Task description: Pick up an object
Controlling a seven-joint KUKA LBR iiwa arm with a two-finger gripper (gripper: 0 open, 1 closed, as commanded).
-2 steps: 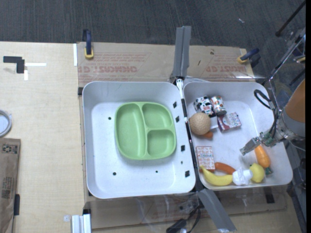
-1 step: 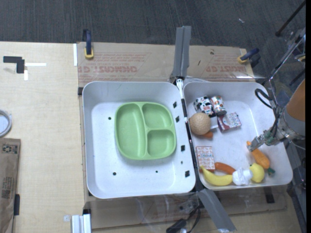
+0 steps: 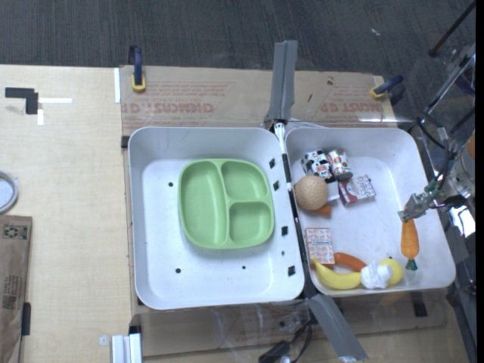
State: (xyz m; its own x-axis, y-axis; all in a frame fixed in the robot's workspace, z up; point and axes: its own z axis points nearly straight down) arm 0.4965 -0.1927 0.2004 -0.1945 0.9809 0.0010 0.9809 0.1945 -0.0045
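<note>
1. Where the right bin (image 3: 393,146) met its right wall, the carrot (image 3: 410,240) lay on the floor, orange body upright in the view with its green end toward the near rim.
2. The tool (image 3: 418,205) hung just above the carrot's top end, at the bin's right edge; whether its fingers were spread or closed, I cannot tell, and nothing could be seen between them.
3. The arm (image 3: 461,172) came in from the right, mostly past the bin wall.
4. Along the near rim, left of the carrot, lay a banana (image 3: 335,277), a white lump (image 3: 375,277) touching its right end, and a small yellow piece (image 3: 394,271) beside that.
5. A second, redder carrot-like piece (image 3: 349,261) lay just behind the banana.
6. A small printed card (image 3: 318,243) sat near the left wall, just above the banana.
7. A tan ball (image 3: 311,193) rested by the left wall, touching a black-and-white patterned toy (image 3: 322,162) behind it and near a red-and-white packet (image 3: 357,189) to its right.
8. The left bin (image 3: 151,203) held a green divided plate (image 3: 226,203) with three compartments, set about mid-floor.
9. Both bins stood side by side on brown card (image 3: 197,100) clamped to the counter (image 3: 60,165).
10. A roll of tape (image 3: 6,193) lay at the counter's far left edge.
</note>
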